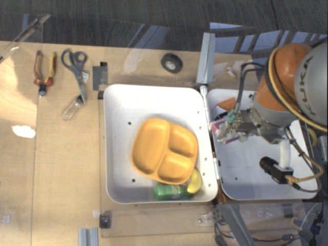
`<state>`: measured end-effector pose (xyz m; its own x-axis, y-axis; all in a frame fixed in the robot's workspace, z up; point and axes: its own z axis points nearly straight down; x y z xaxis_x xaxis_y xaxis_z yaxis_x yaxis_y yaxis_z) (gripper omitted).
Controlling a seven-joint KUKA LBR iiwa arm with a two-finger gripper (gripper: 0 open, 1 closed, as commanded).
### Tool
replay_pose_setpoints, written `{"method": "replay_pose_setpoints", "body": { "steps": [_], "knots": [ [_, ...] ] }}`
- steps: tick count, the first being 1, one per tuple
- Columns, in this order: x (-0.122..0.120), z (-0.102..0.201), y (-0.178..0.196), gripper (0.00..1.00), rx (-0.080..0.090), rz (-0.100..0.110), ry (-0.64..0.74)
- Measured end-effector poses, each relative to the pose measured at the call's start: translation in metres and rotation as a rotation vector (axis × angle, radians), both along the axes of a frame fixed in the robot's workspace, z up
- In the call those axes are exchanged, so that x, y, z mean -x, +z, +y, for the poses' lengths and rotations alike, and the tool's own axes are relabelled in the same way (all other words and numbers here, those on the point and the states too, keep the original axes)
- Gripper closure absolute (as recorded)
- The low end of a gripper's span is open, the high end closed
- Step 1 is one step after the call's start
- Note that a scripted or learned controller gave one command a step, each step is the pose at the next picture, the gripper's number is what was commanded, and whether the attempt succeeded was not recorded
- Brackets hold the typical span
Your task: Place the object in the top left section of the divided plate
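Divided plate: a glossy orange-yellow plastic plate (165,150) with rounded corners and three moulded sections is lying in the left shallow white bin (120,137), turned at a slant.
Left bin: smooth white plastic with rounded corners and a few small dark holes in its floor.
Green object: a green plastic bottle-like thing (170,191) is lying on its side at the plate's 6 o'clock, just beside the plate's rim; its label is too small to read.
Yellow object: a pale yellow curved piece (195,182) is resting at the plate's 5 o'clock, partly tucked under the rim, so its full shape is hidden.
Right bin: a second white bin (246,181) is sitting at the plate's 3 o'clock, its far part covered by the arm.
Arm: the grey arm with an orange band (282,78) is reaching over the right bin, cut off by the edge.
Gripper: the two-finger gripper (225,129) is hovering near the right bin's left wall among small, blurred multicoloured items (221,132); I cannot tell whether it is open, closed or gripping anything.
Bench: pale wood (51,178), bearing red-handled pliers (43,72), grey-handled scissors (77,70) and a dark tape roll (171,62) at the plate's 11 to 12 o'clock.
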<state>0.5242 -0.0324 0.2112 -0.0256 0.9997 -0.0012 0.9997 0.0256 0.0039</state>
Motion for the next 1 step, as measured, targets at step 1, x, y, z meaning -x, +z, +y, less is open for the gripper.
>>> {"method": "replay_pose_setpoints", "body": {
  "steps": [1],
  "knots": [
    [-0.0047,0.0734,-0.0271,1.00,-0.002,0.001,-0.066]
  ]
}}
